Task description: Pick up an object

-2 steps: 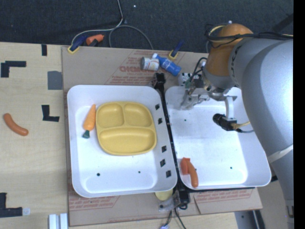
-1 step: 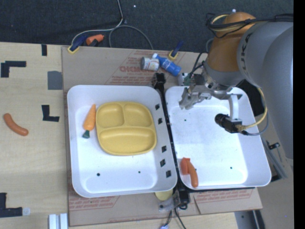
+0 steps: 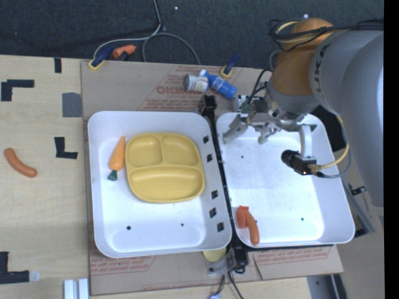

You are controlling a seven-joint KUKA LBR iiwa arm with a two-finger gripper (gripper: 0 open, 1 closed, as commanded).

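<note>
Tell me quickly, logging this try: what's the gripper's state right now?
Two-finger gripper: open, holding nothing, over the right shallow white bin.

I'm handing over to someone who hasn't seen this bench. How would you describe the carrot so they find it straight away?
Start at the left white bin, which holds a yellow divided plastic plate. Along the plate's left edge lies the small orange toy carrot with a dark green stub at its lower end. The green stub and tapered shape separate it from the orange sausage-like piece in the right white bin.

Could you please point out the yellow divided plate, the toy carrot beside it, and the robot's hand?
Yellow divided plastic plate [image 3: 165, 167], camera view, centre.
Orange toy carrot [image 3: 117, 154], camera view, body.
Hand [image 3: 248, 133], camera view, between fingertips.
</note>
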